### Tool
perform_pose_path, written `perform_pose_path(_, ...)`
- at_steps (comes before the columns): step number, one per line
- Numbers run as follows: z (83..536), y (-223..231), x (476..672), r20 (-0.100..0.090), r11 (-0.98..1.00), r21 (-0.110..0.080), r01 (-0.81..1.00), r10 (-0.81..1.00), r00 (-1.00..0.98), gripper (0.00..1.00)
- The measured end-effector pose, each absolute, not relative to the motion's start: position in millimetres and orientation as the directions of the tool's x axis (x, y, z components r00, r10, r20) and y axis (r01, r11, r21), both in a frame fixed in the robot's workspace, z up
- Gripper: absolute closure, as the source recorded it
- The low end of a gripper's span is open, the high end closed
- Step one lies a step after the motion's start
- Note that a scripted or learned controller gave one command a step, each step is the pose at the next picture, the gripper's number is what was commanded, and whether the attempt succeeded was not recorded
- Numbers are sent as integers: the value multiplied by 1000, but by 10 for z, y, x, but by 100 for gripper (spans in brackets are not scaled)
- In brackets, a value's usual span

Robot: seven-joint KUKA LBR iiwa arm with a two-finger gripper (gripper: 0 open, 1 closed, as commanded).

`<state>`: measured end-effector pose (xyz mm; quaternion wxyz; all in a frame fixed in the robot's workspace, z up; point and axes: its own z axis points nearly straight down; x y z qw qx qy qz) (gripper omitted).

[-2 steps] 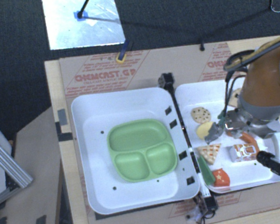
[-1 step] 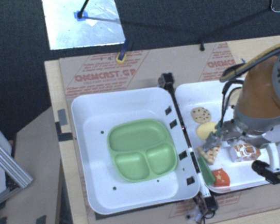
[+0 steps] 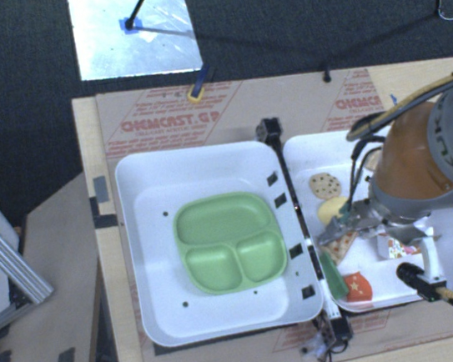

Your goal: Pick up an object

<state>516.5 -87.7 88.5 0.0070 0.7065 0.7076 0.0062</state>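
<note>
A green divided plate (image 3: 228,243) lies in the middle of the left bin (image 3: 145,230). In the right bin (image 3: 306,149), a round cookie (image 3: 323,184) sits near the upper left, a yellow piece (image 3: 329,208) just below it, and a red piece (image 3: 357,286) at the lower left. The gripper (image 3: 343,230) hangs low over the bin's left side, just beside the yellow piece; whether its fingers are open or closed cannot be told.
</note>
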Motion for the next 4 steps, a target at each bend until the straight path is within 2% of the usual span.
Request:
perform_pose_path(1, 1023, -875, 5177, 1, 1, 22, 1000, 1000, -1, 100)
perform_pose_path(2, 1648, -918, 5156, -1, 4, 6, 1000, 1000, -4, 100)
perform_pose_path(3, 2186, -920, 5176, -1, 5, 7, 1000, 1000, -5, 100)
perform_pose_path(4, 2215, -740, 5750, -1, 8, 7, 1000, 1000, -8, 100)
